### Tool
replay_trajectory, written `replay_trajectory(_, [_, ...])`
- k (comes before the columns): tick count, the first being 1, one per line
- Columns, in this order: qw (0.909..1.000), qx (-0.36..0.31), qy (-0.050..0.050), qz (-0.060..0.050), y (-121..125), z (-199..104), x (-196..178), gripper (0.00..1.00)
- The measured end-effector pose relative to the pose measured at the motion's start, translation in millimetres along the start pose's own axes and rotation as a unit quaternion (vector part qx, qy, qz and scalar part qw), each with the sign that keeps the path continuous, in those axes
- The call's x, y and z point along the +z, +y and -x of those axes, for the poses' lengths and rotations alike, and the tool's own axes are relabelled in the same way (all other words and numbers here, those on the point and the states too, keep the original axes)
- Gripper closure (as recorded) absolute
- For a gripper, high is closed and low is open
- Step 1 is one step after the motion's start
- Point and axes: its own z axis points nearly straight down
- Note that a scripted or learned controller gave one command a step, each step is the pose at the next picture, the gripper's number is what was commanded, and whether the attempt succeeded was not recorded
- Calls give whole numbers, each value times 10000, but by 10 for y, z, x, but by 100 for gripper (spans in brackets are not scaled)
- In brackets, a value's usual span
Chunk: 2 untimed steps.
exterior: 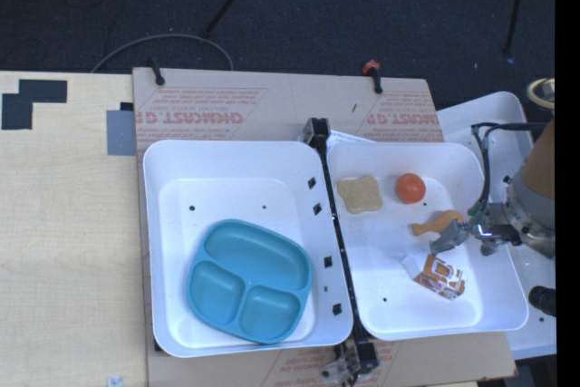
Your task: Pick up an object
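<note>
End effector (pixel 450 237) low in the right bin (pixel 381 308), closing in on a pick.
Whether its fingers are spread or pressed together I cannot tell; it sits touching the orange-tan piece (pixel 435 222), above the packet (pixel 440 276). Tomato (pixel 410 188) and bread (pixel 360 194) lie near. Next, I judge: grip, then lift straight.

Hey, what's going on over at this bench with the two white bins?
A robot arm reaches in from the right, its gripper low in the right bin, right beside an orange-brown piece. Nothing can be seen held. Also in that bin lie a tan sponge-like square, a small orange ball and a crumpled printed packet. The left bin holds a blue divided plate, untouched.
</note>
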Motion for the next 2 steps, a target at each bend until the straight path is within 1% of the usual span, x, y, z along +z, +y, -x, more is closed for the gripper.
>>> replay_trajectory(1, [10000, -15, -12, 59, 29, -1, -62, 0])
replay_trajectory(2, [10000, -15, -2, 40, -67, -25, 436, 0])
